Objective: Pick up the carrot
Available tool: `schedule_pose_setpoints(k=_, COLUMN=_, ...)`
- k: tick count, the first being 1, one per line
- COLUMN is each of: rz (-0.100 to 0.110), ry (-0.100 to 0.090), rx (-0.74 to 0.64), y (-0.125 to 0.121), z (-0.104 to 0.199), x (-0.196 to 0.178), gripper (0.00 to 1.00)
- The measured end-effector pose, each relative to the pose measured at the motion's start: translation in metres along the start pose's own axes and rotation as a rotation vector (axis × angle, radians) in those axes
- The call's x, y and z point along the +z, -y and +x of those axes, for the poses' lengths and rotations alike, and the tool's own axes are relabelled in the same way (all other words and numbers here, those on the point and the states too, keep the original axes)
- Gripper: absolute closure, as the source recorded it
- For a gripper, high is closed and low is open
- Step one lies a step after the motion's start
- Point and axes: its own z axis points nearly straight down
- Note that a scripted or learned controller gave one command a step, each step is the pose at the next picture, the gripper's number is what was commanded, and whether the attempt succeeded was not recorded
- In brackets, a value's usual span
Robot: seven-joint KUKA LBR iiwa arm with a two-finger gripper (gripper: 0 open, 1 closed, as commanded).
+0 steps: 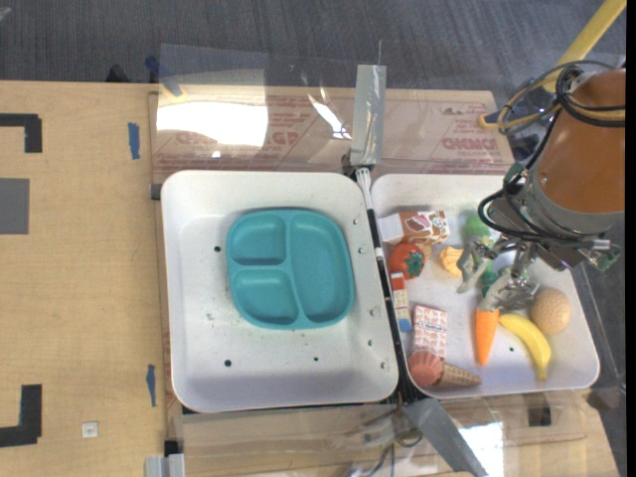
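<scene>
Camera view, looking down at a slant on the desk (79,266) and its two white bins. The left bin (189,366) carries a teal divided plate (290,266) near its centre. The right bin (576,361) carries the toy food: the carrot (484,335) stands near the bin's front edge, green top toward the back, just beside a yellow banana (529,339) on its right; a tan egg-shaped piece (551,311) lies near the right edge, an ice-cream cone (444,372) at the front-left corner, a tomato (405,259) and a printed packet (425,226) toward the left edge. The arm (586,147) reaches in from the right; the hand (507,276) hangs just above the carrot's top, and whether its fingers are apart or together cannot be told.
</scene>
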Motion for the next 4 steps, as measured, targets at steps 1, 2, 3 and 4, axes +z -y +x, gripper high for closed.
schedule_pose_setpoints(k=1, rz=-0.007, ry=-0.005, rx=0.005, y=0.000, z=0.003, x=0.005, gripper=0.00)
schedule_pose_setpoints(k=2, rz=-0.002, ry=-0.002, rx=-0.262, y=0.016, z=0.029, x=0.135, gripper=0.00)
schedule_pose_setpoints(k=3, rz=0.010, ry=0.016, rx=-0.264, y=0.016, z=0.021, x=0.120, gripper=1.00)
schedule_pose_setpoints(k=4, rz=-0.004, ry=0.000, rx=-0.339, y=-0.023, z=-0.037, x=0.015, gripper=1.00)
